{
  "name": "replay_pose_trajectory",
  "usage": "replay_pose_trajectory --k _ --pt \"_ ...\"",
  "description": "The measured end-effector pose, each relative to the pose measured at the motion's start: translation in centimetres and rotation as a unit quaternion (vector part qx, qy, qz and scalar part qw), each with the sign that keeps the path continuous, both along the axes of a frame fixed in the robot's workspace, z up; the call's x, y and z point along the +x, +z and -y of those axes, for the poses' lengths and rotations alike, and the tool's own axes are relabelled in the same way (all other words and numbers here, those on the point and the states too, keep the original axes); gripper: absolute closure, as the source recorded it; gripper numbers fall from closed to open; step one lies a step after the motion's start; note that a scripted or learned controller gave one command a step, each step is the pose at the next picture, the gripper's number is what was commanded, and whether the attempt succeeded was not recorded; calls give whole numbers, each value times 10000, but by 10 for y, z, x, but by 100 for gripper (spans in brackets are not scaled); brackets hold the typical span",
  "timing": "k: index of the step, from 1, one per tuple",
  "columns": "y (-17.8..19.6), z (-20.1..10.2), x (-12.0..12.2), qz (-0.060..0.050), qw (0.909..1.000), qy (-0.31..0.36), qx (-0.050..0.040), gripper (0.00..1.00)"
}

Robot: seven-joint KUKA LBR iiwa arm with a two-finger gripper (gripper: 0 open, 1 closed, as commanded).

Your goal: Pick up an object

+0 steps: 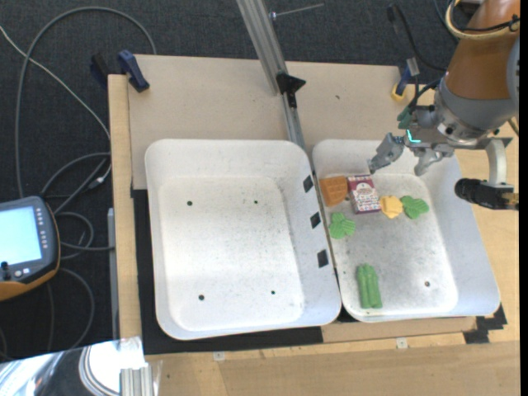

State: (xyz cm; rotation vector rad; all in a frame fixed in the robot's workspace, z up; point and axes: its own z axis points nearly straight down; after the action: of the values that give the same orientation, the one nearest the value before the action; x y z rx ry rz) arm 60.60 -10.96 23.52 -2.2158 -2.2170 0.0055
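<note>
Tool fingers spread wide, gripping nothing, above the right bin.

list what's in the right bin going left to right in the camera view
orange-brown block → leafy green piece → pink and white box → yellow piece → green leafy piece. The long green vegetable lies nearer the front, its place overlapping the box's, so left out.

Right bin holds orange block, maroon carton, yellow piece, three green toys, all lying loose.
</note>
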Motion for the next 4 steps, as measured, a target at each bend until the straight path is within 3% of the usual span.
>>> replay_pose_trajectory --k 1,4 --pt "3 0 1 27 10000 3 -5 0" --pt "-145 4 6 2 10000 -3 -3 0"
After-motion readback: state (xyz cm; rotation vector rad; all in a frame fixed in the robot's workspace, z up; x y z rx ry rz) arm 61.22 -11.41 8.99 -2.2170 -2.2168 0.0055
